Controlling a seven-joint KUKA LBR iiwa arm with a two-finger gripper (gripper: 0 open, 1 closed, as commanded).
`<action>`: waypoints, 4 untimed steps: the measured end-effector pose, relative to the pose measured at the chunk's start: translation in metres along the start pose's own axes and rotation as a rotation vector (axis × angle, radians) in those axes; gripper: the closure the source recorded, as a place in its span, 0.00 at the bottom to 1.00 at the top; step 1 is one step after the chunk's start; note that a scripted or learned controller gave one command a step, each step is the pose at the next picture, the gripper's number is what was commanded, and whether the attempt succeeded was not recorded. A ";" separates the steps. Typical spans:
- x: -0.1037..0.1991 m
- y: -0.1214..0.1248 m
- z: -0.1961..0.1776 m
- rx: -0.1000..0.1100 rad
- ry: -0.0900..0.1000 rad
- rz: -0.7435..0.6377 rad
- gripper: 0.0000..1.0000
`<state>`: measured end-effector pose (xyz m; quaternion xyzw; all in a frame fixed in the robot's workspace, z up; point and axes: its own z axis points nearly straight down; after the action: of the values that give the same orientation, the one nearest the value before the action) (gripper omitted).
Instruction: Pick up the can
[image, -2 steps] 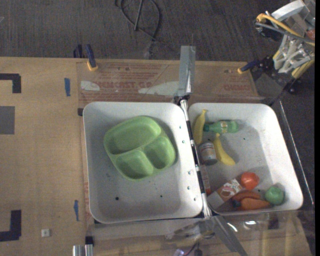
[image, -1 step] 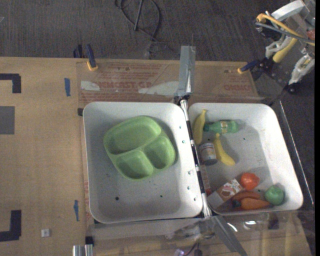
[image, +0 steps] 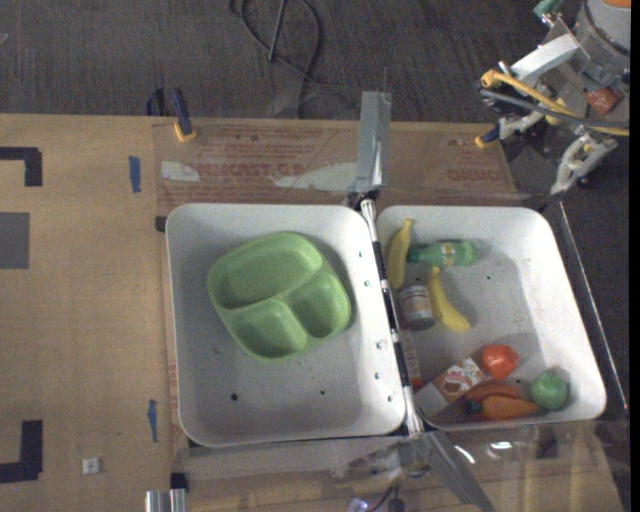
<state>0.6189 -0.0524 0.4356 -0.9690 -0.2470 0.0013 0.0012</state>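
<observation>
My hand (image: 560, 120) at upper right, beyond the right bin (image: 520, 225); grip state cannot be told. The can (image: 416, 306) lies in that bin near its left wall, between two bananas (image: 399, 252)

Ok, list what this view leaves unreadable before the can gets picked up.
- Gripper: partly cut off at the camera view's top right edge; finger state unreadable.
- Can: label too small and blurred to read.
- Carrot: its near end is hidden behind the right bin rim.
- Small carton: print too blurred.
</observation>
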 end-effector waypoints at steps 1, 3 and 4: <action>-0.047 0.002 0.115 0.001 -0.004 0.122 0.00; -0.102 0.071 0.225 -0.004 0.003 0.117 0.00; -0.129 0.070 0.342 0.001 0.001 0.298 0.00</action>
<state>0.5375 -0.1748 0.0932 -0.9950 -0.1003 0.0010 0.0015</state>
